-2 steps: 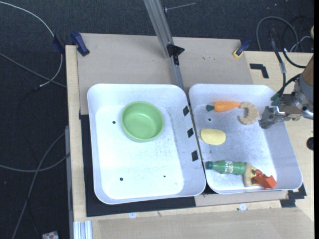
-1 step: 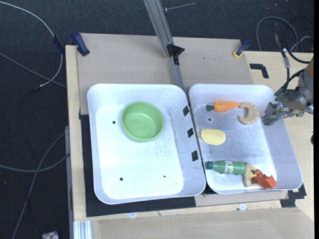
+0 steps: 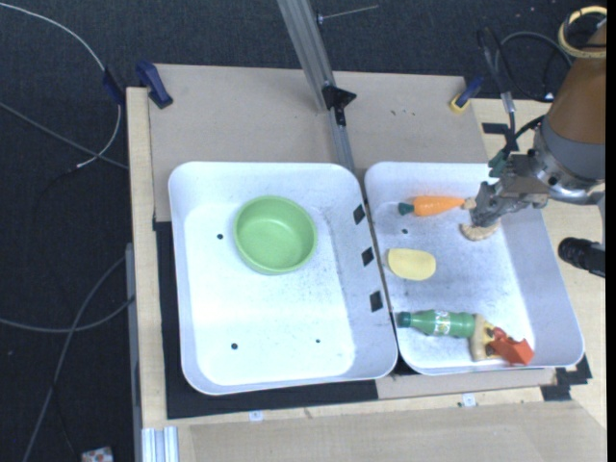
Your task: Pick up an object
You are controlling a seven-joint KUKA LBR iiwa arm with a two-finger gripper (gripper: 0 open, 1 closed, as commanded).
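Note:
The right bin (image 3: 539, 287) holds an orange carrot (image 3: 435, 205) near its back, a pale yellow oval piece (image 3: 411, 264) in the middle, a green bottle (image 3: 439, 323) lying at the front, and a red and tan toy (image 3: 500, 346) beside the bottle. A small tan object (image 3: 475, 231) lies just right of the carrot. My gripper (image 3: 486, 210) hangs at the back right of this bin, directly over the tan object and next to the carrot's tip. Nothing shows clearly between its fingers.
The left bin (image 3: 202, 325) holds a green bowl (image 3: 275, 234). A metal pole (image 3: 310, 46) slants up from between the bins at the back. Blue clamps (image 3: 154, 85) sit at the bench corners. A black part (image 3: 582, 253) sticks in at the right.

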